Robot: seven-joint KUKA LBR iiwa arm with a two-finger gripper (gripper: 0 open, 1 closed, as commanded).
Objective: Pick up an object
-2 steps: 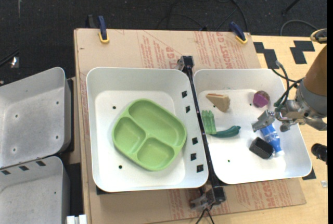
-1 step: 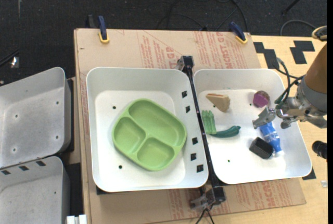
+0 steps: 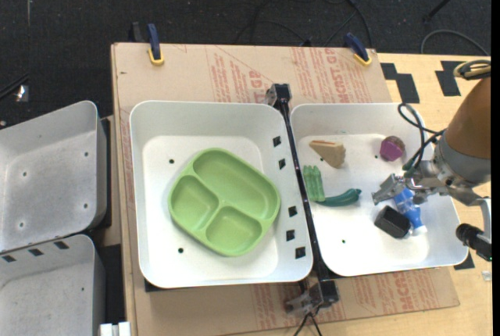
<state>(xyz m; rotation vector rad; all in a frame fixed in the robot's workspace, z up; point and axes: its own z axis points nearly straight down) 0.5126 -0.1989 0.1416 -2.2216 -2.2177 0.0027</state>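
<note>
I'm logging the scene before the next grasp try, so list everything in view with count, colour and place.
divided plate: 1, light green, left bin
left bin: 1, white, bench left
right bin: 1, white, bench right
wedge: 1, tan, right bin, far side
ball: 1, purple, right bin, far right
curved toy: 1, green and teal, right bin, by the divider
black block: 1, black, right bin, under the gripper
blue object: 1, blue, beside the block
clamps: 2, blue and yellow, bench's far edge
gripper: 1, grey, over the right bin

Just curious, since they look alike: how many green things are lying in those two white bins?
3. A green divided plate in the left bin; a green ridged piece and a teal curved piece in the right bin. Others may hide beneath the end effector.
</note>
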